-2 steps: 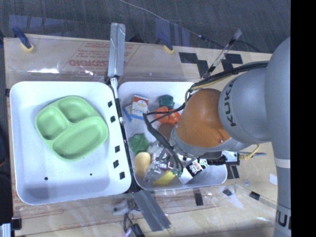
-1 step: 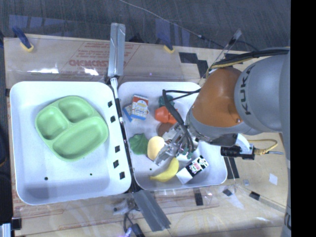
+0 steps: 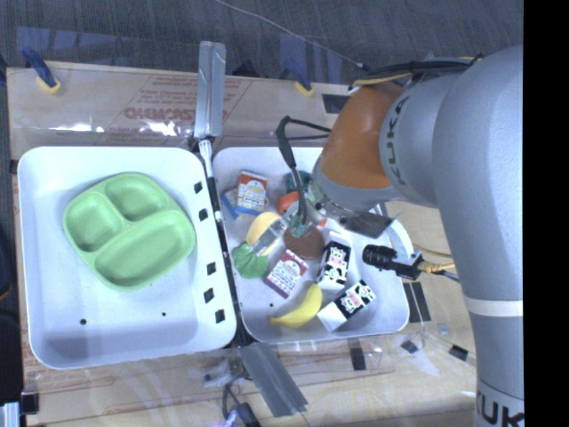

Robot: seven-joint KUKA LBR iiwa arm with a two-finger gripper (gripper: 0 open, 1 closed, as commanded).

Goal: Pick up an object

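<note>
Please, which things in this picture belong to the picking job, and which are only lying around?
For the job:
gripper
banana
two cow-print cartons
pink carton
orange-white carton
right bin

Just lying about:
green divided plate
left bin

Arm [image 3: 418,140] over right bin [image 3: 391,323]; green plate [image 3: 129,229] in left bin [image 3: 36,265].
</note>
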